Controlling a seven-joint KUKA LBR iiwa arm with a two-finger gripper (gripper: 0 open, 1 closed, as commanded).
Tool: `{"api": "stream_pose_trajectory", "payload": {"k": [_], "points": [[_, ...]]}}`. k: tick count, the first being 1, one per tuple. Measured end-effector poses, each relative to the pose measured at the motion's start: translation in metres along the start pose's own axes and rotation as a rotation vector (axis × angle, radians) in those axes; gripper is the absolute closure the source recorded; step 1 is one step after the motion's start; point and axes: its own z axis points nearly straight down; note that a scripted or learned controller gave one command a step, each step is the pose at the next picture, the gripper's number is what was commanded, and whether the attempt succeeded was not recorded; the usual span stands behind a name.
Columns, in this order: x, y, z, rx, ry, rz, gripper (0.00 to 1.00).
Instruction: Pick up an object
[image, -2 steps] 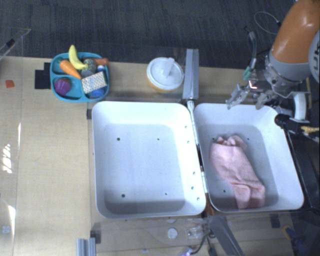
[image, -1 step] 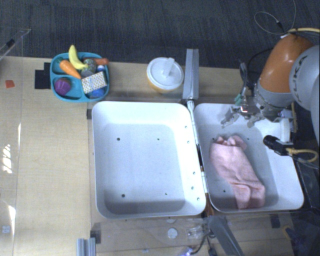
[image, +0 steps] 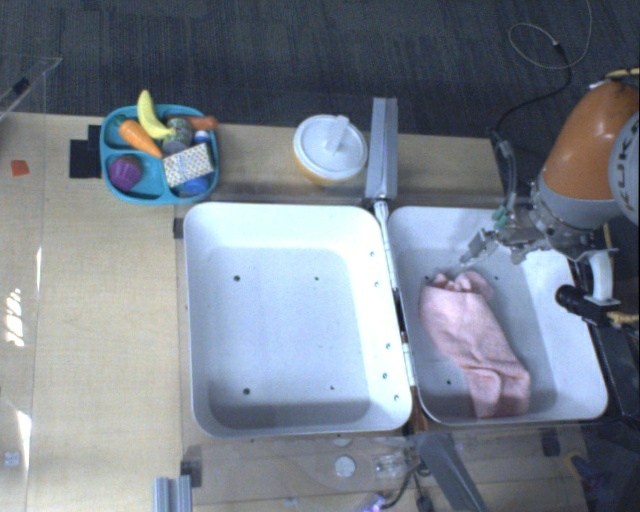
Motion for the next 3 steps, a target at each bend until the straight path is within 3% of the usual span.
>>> {"api": "stream_pose_trajectory", "payload": {"k": [1, 2, 3], "points": [[0.017, -0.007, 0.071, -0.007, -0.001, -0.121, 0.0], [0.019, -0.004, 0.058, -0.017, -0.002, -0.124, 1.0], [0.052, -0.014, 0.016, -0.002, 0.0, -0.312, 1.0]]}}
